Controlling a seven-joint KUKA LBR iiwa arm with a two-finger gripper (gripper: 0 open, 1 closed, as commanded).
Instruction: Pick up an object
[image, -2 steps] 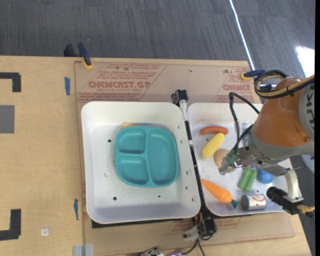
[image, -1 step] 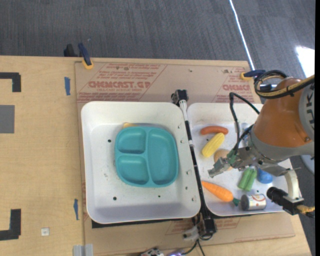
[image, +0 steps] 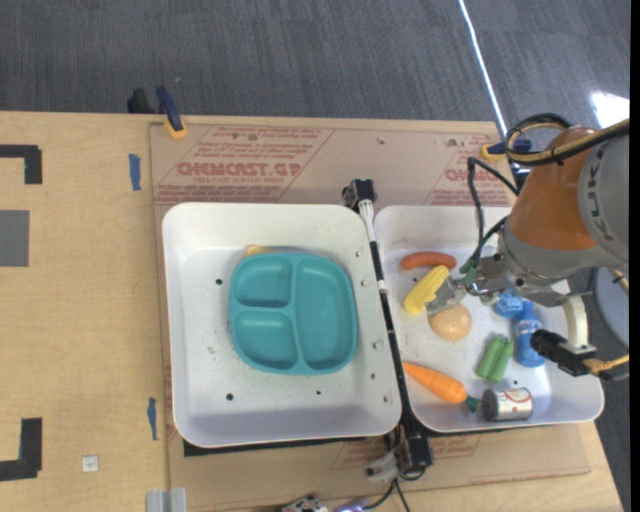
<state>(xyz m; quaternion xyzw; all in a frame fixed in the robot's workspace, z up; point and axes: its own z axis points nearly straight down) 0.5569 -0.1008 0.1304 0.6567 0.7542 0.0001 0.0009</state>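
**Low over the right bin**

Gripper (image: 462, 287) down among the toys, just beside yellow plastic corn cob (image: 426, 288) and tan round potato-like ball (image: 450, 322). Grip state impossible to judge here. Best centred squarely over one piece before closing.

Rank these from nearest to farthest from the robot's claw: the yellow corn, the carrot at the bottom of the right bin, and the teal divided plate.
Seen from the camera view, claw in the right bin:
1. Yellow corn, just to its left, in the same bin.
2. Carrot, lower down, near that bin's front edge.
3. Teal divided plate, over in the left bin.
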